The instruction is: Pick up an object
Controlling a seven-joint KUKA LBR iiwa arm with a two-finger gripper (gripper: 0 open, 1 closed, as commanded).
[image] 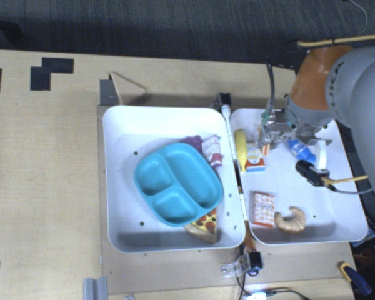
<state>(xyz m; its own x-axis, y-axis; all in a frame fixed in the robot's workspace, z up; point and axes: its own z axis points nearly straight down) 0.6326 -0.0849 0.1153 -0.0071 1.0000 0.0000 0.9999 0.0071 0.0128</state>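
My gripper (269, 135) hangs low over the back of the right bin (347, 227), under the grey arm and its orange band (314, 77). Just in front of it and to its left stands a small orange and white carton (255, 159). A yellow banana (240, 147) lies along the bin's left wall, beside the carton. To the right of the gripper a blue and white bottle (302, 150) lies partly hidden by the wrist. A red and white box (263, 209) and a brown croissant (290, 219) lie near the front wall.
The left bin (120, 167) holds a blue divided plate (178, 183), a purple packet (207, 149) behind it and a pizza slice (204, 225) at its front. A black cable (319, 175) trails from the wrist across the right bin.
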